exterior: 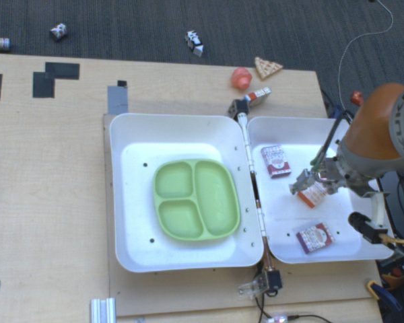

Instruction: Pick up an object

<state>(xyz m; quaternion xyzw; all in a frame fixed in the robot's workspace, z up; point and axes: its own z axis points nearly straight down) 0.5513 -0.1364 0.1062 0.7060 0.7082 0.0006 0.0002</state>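
**Claw low in the right bin, above an orange and white packet**

The grey arm [384, 136] with its orange band comes in from the right and bends down into the right bin [283, 247]. The claw [308, 184] is low over the middle of this bin. Directly at its tips there is a small orange and white packet [314, 195], partly covered by the claw. I cannot tell if the claw is apart or together, and I cannot tell if it touches the packet.

Two other packets lie in the same bin. A red and white packet [276, 161] is near the upper left part, and another red and white packet [314, 238] is near the lower edge, both apart from the claw.

The left bin [121, 180] holds a green divided plate [196, 200] with three compartments, lying flat in the middle.

On the counter [47, 200] behind the bins there is a red ball [241, 78] and a slice-shaped toy [268, 67] beside it.
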